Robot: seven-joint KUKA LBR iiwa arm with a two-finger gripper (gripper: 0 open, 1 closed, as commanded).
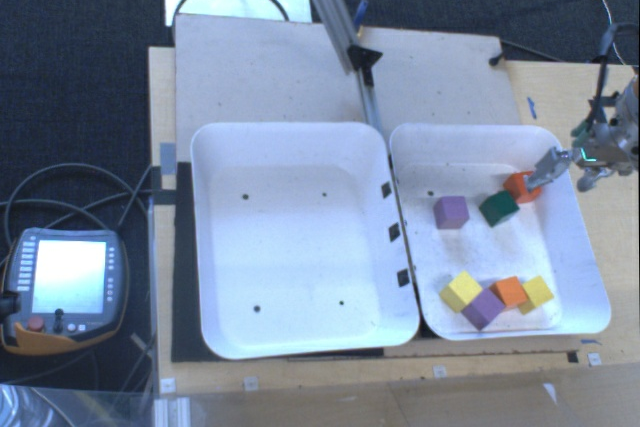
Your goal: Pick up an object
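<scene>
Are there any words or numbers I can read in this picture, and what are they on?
None can be read.
Pendant: its screen is a bright blank and its buttons are too small to read.
Blocks, such as the purple block: plain colours, no writing.
Bins: just dark dots and small black tabs, no letters.

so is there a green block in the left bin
No, the green block lies in the right bin, next to a purple block.
</scene>
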